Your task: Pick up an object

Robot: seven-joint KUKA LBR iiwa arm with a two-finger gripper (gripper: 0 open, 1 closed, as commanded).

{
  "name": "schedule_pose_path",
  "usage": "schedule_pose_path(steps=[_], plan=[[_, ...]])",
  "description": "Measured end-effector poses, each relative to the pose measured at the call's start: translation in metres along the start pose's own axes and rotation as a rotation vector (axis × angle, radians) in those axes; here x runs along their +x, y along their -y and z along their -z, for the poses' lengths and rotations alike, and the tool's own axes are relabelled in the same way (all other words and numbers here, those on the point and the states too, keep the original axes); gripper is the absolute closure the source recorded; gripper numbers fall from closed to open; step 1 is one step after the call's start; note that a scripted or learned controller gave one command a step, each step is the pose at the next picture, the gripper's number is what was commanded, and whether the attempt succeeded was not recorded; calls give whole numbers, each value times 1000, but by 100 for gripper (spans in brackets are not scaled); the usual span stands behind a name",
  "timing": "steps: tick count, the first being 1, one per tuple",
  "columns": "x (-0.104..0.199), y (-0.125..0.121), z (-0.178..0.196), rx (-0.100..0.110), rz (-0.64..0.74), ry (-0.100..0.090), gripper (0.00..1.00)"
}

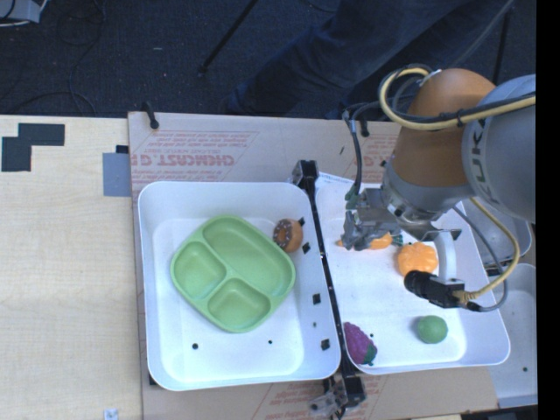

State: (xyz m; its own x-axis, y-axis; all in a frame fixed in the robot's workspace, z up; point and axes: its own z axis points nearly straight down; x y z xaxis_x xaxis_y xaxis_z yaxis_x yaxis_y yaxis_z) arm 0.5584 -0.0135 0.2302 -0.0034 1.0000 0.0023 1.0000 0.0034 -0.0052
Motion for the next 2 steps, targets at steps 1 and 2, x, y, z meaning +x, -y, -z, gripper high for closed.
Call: schedule_pose_path(steps=[1, 2], plan=[[45, 14, -10, 1, 0, 1, 100], [88, 29, -17, 1, 0, 1, 100]])
